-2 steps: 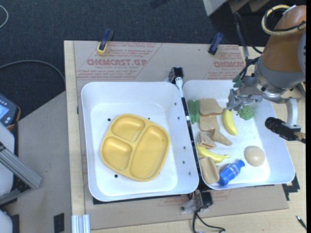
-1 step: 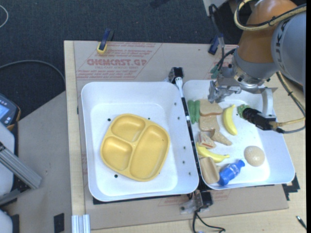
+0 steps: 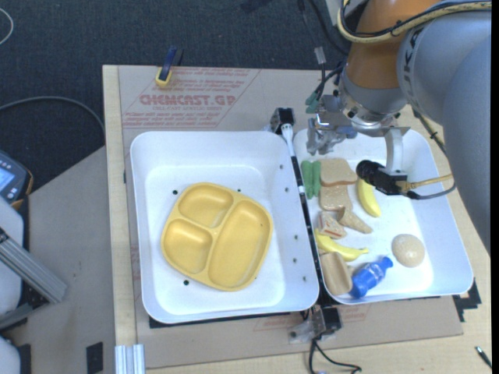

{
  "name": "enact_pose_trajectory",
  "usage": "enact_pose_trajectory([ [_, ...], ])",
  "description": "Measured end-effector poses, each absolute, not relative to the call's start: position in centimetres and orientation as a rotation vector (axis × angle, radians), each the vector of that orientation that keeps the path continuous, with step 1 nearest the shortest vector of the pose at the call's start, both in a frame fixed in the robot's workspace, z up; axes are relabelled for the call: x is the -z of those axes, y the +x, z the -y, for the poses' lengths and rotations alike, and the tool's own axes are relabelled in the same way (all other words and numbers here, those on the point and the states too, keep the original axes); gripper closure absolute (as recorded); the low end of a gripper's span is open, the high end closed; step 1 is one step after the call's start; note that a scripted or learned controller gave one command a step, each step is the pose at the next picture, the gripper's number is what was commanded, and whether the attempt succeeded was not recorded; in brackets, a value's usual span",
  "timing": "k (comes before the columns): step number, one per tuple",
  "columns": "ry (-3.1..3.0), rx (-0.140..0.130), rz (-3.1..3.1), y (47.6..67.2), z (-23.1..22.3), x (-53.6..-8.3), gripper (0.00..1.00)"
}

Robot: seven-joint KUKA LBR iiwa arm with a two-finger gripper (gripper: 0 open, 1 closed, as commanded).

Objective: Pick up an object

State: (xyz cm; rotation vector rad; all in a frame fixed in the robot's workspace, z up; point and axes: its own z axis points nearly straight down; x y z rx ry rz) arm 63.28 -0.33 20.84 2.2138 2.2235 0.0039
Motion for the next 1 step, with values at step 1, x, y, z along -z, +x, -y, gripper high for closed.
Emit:
enact_pose_trajectory([
  [1, 2.214, -0.007, -2.224, 66.43, -4.08, -21.55, 1.0],
])
